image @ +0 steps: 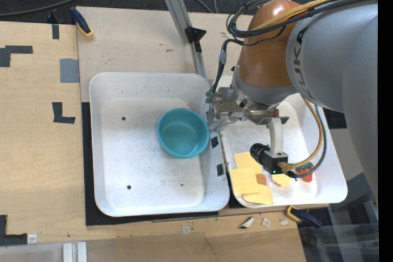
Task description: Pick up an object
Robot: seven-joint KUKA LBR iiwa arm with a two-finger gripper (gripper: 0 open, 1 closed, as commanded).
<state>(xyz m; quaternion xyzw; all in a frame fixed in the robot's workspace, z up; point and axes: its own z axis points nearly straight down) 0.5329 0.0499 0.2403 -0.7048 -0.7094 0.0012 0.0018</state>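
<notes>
Fingers first: honestly can't tell how wide they're set, because the orange wrist and the gripper body hide them from this angle. The gripper (215, 121) hangs right over the seam where the two bins meet, and nothing shows held in it.

Closest candidate is the teal bowl (182, 132) — upright, open side up, in the left bin (126, 159), over toward that bin's right wall. Its right rim is just beside the gripper tip; touching or not, I can't say. So the bowl lies immediately left of the gripper, and being round it has no long axis to line up with — my guess is a pinch on the rim wall is the only way in.

Other option: flat yellow pieces (249, 182) in the right bin (334, 193), nearer the camera and right of the gripper.
</notes>
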